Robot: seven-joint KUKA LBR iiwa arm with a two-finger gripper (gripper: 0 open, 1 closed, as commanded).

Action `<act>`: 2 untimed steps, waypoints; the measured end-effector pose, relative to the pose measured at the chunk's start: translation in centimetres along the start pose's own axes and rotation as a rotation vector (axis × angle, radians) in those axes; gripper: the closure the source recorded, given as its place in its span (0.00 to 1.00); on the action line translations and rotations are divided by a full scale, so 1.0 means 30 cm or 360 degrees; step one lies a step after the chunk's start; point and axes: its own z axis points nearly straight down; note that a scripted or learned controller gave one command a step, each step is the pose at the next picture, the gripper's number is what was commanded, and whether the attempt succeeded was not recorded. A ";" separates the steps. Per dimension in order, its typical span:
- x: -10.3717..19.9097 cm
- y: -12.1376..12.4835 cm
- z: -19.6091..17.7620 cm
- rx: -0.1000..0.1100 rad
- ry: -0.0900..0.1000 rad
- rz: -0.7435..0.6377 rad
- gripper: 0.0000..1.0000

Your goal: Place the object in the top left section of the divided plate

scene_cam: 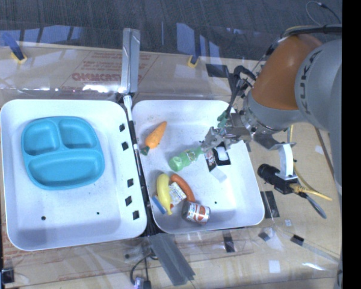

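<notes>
Two shallow white bins sit side by side on the table. The left white bin [66,221] carries a blue divided plastic plate [61,150] with two small sections along its far side and one large section nearer the table's front edge; bare bin floor surrounds the plate, most of it toward the front.

The right white bin [240,203] holds the loose items. A green plastic bottle [185,159] lies on its side near the bin's centre, long axis running roughly left to right and rising slightly toward the right, where its end meets the gripper [218,138]. Whether the fingers are apart or clamped on the bottle cannot be told. An orange carrot [156,135] lies toward the bin's far-left corner, pointing diagonally. Near the front edge lie a yellow banana [163,189], a red-orange sausage-shaped item [182,187] and a small labelled can [197,212], close together. The bin's right half has open floor. The grey arm with its orange band [289,71] reaches in from the table's right side.
</notes>
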 end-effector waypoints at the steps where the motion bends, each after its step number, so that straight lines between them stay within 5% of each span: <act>1: 0.183 0.136 -0.080 -0.0004 -0.0002 0.0112 1.00; 2: 0.520 0.297 0.147 0.0002 -0.0002 0.0397 1.00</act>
